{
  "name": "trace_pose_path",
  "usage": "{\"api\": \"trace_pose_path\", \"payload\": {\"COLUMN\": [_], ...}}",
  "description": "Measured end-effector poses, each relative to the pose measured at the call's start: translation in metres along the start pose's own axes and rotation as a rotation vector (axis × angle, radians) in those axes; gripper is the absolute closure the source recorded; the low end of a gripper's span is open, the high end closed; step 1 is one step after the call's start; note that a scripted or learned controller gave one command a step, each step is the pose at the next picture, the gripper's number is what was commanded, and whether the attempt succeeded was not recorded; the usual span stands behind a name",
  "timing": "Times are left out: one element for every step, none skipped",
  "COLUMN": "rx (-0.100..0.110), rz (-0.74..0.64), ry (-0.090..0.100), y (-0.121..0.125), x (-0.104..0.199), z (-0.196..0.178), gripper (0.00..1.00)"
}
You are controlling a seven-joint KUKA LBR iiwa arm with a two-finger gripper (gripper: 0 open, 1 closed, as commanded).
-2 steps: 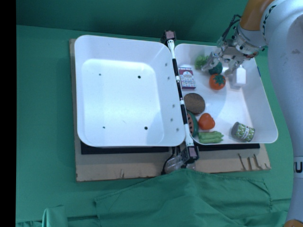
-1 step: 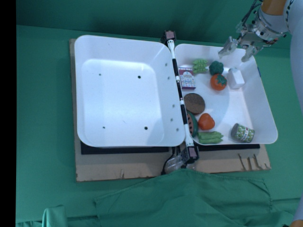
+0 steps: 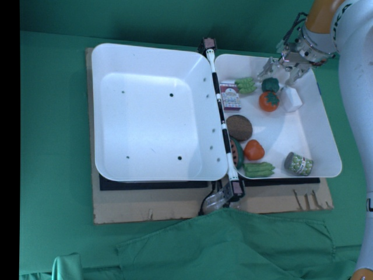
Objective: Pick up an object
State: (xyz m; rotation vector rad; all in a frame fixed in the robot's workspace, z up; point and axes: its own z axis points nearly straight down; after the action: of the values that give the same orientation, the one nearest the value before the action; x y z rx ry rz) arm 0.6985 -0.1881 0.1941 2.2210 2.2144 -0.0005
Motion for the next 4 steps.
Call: {"api": "trace_pose_path", "payload": {"rx": [-0.01,-0.01,0.003,-0.003], "rz": [0.0,0.0,-0.007,-0.001], "ry": [-0.002,-0.004,-0.005,0.002], "y": [-0.052,-0.051,0.0,0.0], "x": [0.0,0.002,0.036,0.036], "z": [0.009,0.009,0.01,-0.005], "gripper": [0.0,0.0,0.0,1.0]}}
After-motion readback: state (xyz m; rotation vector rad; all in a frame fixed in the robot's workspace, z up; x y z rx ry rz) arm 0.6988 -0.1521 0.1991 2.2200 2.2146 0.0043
